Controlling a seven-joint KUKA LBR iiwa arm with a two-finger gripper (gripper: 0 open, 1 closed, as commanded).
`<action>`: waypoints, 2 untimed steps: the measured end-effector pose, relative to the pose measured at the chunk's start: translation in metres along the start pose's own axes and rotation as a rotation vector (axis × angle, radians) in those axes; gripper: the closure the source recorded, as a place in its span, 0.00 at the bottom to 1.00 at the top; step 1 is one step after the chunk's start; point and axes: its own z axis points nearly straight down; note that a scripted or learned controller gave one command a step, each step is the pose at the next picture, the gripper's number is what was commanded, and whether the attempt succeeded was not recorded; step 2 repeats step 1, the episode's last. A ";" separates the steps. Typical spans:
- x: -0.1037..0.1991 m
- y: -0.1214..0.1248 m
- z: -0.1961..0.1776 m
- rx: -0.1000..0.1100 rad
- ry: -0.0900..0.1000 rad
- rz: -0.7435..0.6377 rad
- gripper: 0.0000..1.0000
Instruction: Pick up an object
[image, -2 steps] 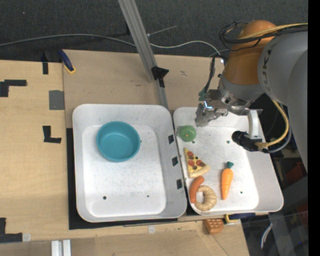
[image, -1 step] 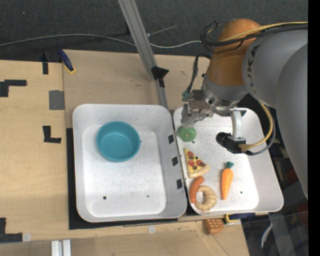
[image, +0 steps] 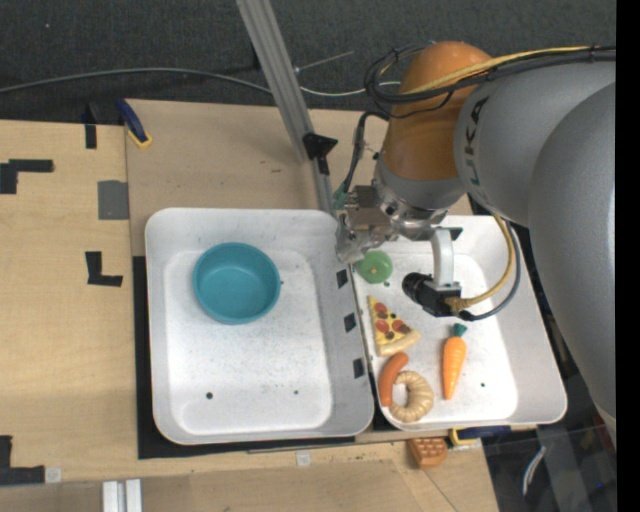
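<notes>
The green disc (image: 376, 266) lies near the top-left corner of the right bin (image: 530, 395), and by its place under the arm it looks the likeliest pick. The pincer (image: 358, 238) hangs at its 10 o'clock, just beside it and close to the wall between the 2 bins; whether it is apart or together I cannot tell, since the wrist hides it from above.

At the disc's 6 o'clock lies a pizza slice (image: 388, 325), and further that way a donut (image: 411, 394) with a sausage (image: 390, 372) touching its left side. A carrot (image: 453, 365) stands at 5 o'clock, well apart. A black fitting (image: 432, 293) on the arm hangs at 4 o'clock.

In the left bin (image: 175, 400) a blue bowl (image: 236, 283) sits at the disc's 9 o'clock, well apart.

To do this well, the pincer should shift toward 4 o'clock until centred over the disc, then drop straight. The disc looks flat, so the grip must go low, nearly to the floor. The wall at 9 o'clock is near and may catch 1 side.
</notes>
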 end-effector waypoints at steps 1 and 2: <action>0.058 -0.016 0.011 0.001 0.000 -0.001 1.00; 0.058 -0.016 0.011 0.001 0.000 -0.001 1.00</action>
